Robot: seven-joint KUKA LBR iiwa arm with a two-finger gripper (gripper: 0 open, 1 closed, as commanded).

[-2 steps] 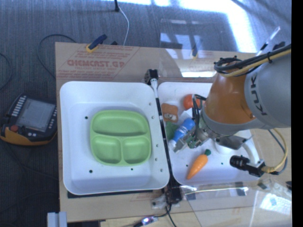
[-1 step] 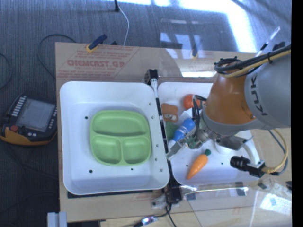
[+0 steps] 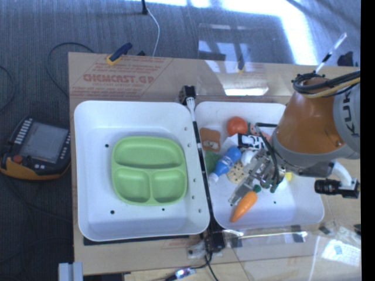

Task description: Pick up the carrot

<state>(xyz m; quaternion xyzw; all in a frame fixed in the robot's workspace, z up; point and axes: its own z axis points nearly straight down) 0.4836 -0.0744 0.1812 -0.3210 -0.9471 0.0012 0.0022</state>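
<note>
Reaching in from the right, the arm has its gripper point(image 3: 256, 180) low over the right bin point(image 3: 304, 212), just above the thick end of the carrot point(image 3: 244, 206). The carrot lies on the bin floor toward the near side, slanted, with its pointed tip aimed near-left and its green-topped end up against the gripper's metal parts. Whether the gripper is apart or together I cannot tell; the wrist hardware is a dark tangle at this angle, and nothing shows the carrot caught in it.

By my reading, the step in hand is the approach and descent onto the carrot, with the grasp itself not yet made. Just beyond the gripper on the far-left sit a blue bottle point(image 3: 225, 162) and a flat tan piece with holes point(image 3: 237, 171), with an orange ball point(image 3: 237, 125) farther off and a brown packet point(image 3: 210, 139) beside the divider. The left bin point(image 3: 88, 157) holds a green divided tray point(image 3: 149, 170), well apart from the work.

The next move calls for centring on the carrot's body instead of its end, turning across its slant, then closing and lifting straight up. The tan piece lies close enough to be nudged or pinched along.
</note>
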